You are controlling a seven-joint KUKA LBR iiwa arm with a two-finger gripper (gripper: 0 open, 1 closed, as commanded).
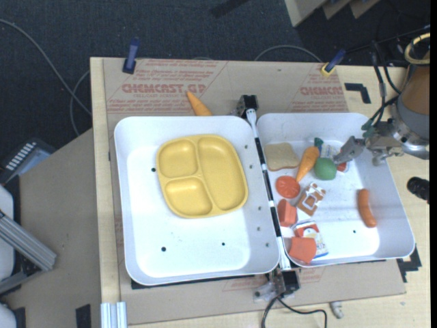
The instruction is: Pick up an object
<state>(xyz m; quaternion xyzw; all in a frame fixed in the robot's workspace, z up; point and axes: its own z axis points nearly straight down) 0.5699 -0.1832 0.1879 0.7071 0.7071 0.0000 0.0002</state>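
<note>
Two shallow white bins sit side by side on the table [102, 183]. The left bin [136, 251] holds a yellow divided plate [202, 175] with three compartments, set toward the bin's far half. The right bin [389, 231] carries the toy food. A slice of bread [280, 156] lies near its far left corner. Just beside the bread, a carrot [308, 161] lies at a slant, its green top pointing to the far edge. A green round toy [325, 170] rests against the carrot's right side. Nearer the front, a red tomato-like piece [287, 186] lies close to the left wall, with a small brown-and-white box [313, 198] to its right and a red-orange piece [287, 214] below it. At the front left corner, an orange-red lump [302, 250] lies on a white and blue packet [315, 236]. A sausage [367, 207] lies alone toward the right wall, well apart from the rest.

The arm [413, 108] reaches in over the far right corner of the right bin. The claw [351, 149] hangs just right of the green round toy, above a small red thing [341, 167]. Whether its parts are apart or together cannot be told, and nothing shows between them.

Outside the bins, an orange carrot-like piece [199, 105] lies on the table by the left bin's far edge.
</note>
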